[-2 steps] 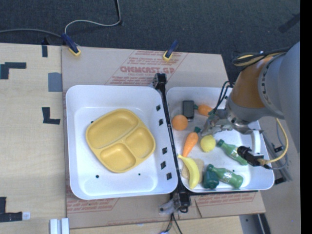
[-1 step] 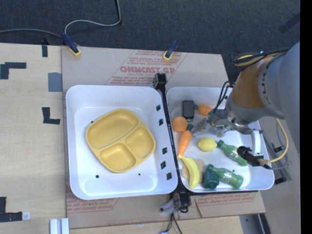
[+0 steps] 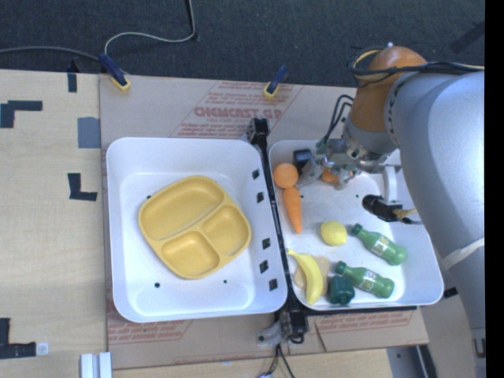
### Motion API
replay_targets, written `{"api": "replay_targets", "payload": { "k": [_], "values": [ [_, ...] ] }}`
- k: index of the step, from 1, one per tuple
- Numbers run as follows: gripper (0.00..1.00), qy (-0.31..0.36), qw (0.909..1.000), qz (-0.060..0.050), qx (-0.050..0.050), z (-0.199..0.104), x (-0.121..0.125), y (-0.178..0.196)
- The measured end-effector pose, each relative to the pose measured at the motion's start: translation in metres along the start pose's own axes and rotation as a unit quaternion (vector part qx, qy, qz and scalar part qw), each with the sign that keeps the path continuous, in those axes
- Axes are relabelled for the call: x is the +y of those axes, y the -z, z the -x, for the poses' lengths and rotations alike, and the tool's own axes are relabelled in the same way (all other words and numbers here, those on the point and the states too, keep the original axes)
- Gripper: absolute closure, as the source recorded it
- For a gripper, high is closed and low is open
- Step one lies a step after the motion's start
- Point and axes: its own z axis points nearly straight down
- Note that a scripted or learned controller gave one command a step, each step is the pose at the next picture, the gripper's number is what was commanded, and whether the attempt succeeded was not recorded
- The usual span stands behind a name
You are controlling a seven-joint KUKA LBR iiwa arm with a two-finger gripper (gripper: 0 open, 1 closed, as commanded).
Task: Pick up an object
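fingers (image 3: 337, 168) hang near smooth orange ball (image 3: 285, 175) and tapered carrot (image 3: 293, 209); their gap can't be told.

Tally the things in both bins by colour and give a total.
Yellow: 3 (divided plate, lemon, banana)
Orange: 2 (round fruit, carrot)
Green: 3 (two bottles, dark green item)
Total: 8

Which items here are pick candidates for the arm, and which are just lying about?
Job:
gripper, at the right bin; orange, carrot, lemon, banana, upper green bottle, lower green bottle.

Lying about:
yellow divided plate in the left bin; cable beyond the bench.
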Motion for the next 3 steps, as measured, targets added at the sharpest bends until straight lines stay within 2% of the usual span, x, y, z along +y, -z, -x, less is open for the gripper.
{"api": "replay_targets", "payload": {
  "k": [1, 2, 3],
  "values": [
    [0.00, -0.003, 0.9999, 0.016, -0.001, 0.083, 0.003, 0.067],
    [0.00, -0.003, 0.9999, 0.014, 0.000, 0.098, -0.064, 0.016],
    [0.00, -0.001, 0.9998, 0.021, 0.000, 0.096, -0.120, 0.000]
  ]
}}
